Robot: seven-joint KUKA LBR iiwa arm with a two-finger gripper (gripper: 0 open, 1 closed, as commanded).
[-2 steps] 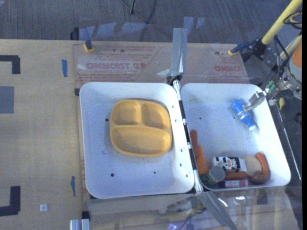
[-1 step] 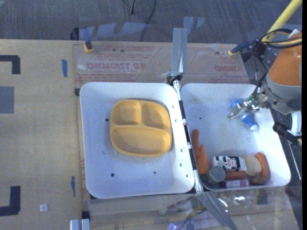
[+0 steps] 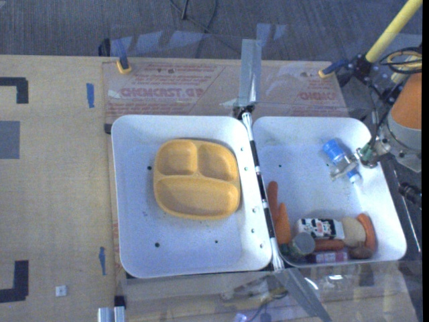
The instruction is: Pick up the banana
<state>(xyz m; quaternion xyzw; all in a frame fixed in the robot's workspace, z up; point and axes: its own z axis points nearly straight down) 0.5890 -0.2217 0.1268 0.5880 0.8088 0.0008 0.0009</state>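
The gripper (image 3: 350,166) is hovering low over the right bin (image 3: 301,146), just beside a small blue object (image 3: 332,149); whether it is open or closed cannot be told. No yellow curved fruit is standing out, so the banana's place, look and long axis cannot be told. Along the bin's near edge, two tapered orange carrots (image 3: 280,217), a labelled bottle (image 3: 326,229) and a brownish rounded piece (image 3: 366,230) are lying crowded together. A glossy yellow divided plate (image 3: 197,178) is sitting in the left bin (image 3: 134,220).
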